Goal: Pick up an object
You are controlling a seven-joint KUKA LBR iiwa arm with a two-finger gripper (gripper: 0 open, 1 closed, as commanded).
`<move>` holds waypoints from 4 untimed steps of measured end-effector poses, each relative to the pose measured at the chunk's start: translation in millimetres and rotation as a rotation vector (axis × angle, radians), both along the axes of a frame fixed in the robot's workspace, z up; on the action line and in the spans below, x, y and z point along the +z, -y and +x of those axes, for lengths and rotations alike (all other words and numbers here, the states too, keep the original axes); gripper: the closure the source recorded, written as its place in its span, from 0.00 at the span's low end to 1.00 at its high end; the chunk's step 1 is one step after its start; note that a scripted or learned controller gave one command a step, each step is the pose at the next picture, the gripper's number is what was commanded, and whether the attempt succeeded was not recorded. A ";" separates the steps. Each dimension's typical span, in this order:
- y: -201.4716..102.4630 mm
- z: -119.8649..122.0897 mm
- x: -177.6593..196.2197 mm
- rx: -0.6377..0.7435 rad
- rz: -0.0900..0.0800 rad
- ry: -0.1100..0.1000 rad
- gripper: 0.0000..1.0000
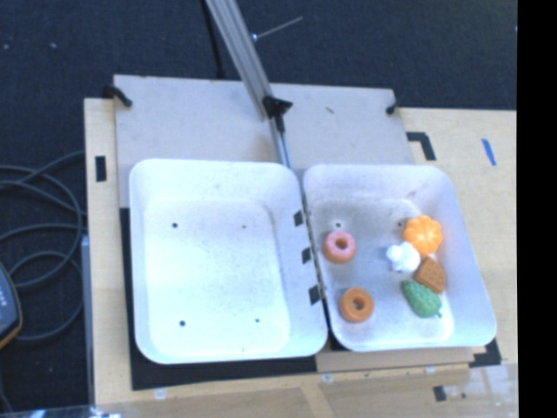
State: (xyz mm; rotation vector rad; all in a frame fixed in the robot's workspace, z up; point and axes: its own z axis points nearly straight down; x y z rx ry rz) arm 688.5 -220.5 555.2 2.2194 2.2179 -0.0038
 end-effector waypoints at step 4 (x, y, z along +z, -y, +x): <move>0.6 -0.2 40.8 0.001 -0.004 0.000 1.00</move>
